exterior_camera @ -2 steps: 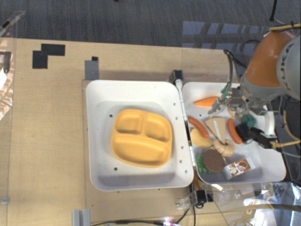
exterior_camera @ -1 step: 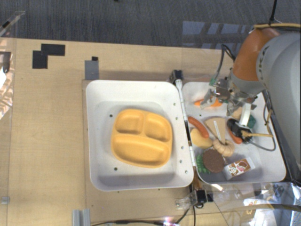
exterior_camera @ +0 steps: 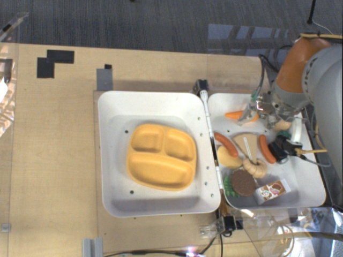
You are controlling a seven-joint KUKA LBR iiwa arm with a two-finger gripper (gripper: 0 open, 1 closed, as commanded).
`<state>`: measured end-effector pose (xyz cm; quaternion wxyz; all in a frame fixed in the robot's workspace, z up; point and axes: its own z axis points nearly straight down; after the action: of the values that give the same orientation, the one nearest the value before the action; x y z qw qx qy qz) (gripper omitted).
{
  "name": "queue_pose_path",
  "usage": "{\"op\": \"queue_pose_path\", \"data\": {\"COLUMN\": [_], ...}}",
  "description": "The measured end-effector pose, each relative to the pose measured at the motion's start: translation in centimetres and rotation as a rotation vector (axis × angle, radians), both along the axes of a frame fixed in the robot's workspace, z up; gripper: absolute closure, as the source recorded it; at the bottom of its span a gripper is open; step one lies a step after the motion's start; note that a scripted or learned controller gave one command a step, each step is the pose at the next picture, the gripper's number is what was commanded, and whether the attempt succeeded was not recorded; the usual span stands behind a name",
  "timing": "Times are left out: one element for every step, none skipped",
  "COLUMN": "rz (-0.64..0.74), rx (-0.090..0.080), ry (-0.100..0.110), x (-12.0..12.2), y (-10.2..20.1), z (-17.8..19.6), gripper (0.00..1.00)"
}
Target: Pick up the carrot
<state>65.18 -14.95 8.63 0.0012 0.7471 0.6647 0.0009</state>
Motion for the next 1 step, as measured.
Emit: {"op": "queue_pose_path", "data": {"rz": [-0.206], "rx": [0.007], "ry": [0.022], "x": [0.04], "y": [0.15], "z": [-0.06], "gripper": [0.0]}}
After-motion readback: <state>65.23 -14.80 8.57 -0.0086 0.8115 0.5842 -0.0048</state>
